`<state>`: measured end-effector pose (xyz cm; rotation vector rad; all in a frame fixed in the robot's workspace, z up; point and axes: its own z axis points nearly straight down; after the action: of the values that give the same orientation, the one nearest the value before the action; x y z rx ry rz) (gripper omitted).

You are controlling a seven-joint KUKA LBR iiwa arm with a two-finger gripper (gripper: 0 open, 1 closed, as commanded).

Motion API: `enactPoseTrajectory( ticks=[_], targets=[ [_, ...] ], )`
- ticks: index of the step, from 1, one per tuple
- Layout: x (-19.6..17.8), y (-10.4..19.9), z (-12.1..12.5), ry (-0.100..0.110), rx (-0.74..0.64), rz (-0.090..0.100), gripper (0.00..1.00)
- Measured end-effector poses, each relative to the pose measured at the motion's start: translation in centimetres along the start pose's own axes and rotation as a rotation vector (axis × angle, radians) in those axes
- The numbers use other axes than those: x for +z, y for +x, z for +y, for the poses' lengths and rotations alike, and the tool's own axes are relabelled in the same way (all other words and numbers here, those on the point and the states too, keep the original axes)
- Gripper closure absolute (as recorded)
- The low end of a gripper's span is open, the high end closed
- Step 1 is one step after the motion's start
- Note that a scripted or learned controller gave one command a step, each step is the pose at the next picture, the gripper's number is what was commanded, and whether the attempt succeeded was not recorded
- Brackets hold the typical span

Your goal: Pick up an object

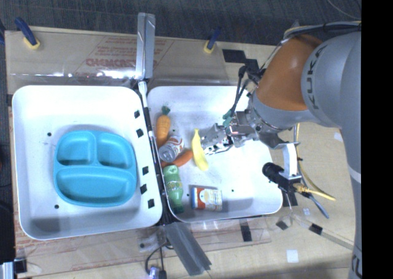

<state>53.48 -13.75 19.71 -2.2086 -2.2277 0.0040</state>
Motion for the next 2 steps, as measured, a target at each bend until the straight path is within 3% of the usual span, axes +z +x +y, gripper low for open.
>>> enactPoseTrajectory(
  ticks=[1,2],
  targets=[
    [2.0,-4.2,-2.4,-0.001,0.171,0.001,0.0],
    [10.6,-3.2,2.9,-0.002,-0.099,0.0,0.0]
  ],
)
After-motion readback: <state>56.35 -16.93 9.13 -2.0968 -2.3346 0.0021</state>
